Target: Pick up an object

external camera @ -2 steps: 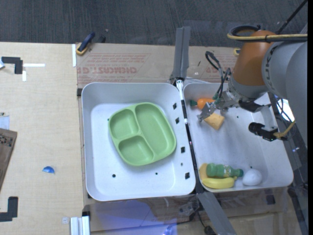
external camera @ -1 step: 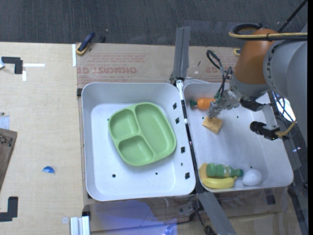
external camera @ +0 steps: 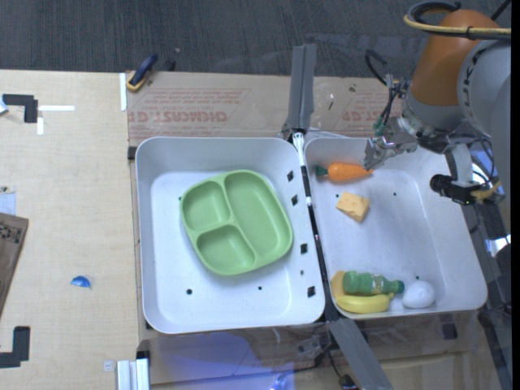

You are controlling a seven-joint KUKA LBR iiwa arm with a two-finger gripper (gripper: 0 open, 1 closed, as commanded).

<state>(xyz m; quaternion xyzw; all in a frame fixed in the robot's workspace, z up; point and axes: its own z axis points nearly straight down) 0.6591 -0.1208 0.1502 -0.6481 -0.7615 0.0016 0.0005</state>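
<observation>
- Arm: grey with an orange band, it reaches in above the far right corner of the right bin. To do this step well it should drop straight down, not sweep sideways, since the bin wall lies close behind.
- Left bin: beside the right bin, their near walls touching. It plays no part in the grasp.
- Right bin: the landmark for all that follows. It holds every likely target.
- Green plate: three compartments, lying in the left bin, well apart from the right bin's contents.
- Carrot: at the far left of the right bin, lying crosswise, its orange end just beside the gripper. I judge it the nearest candidate; closing across its narrow body should hold best.
- Banana: at the near left corner of the right bin, under a green bottle.
- Gripper: low over the far wall of the right bin. Whether the fingers are spread or closed is too small to tell; nothing visibly sits between them.
- Cheese wedge: just nearer than the carrot, standing clear.
- White ball: near edge, right of the bottle.
</observation>
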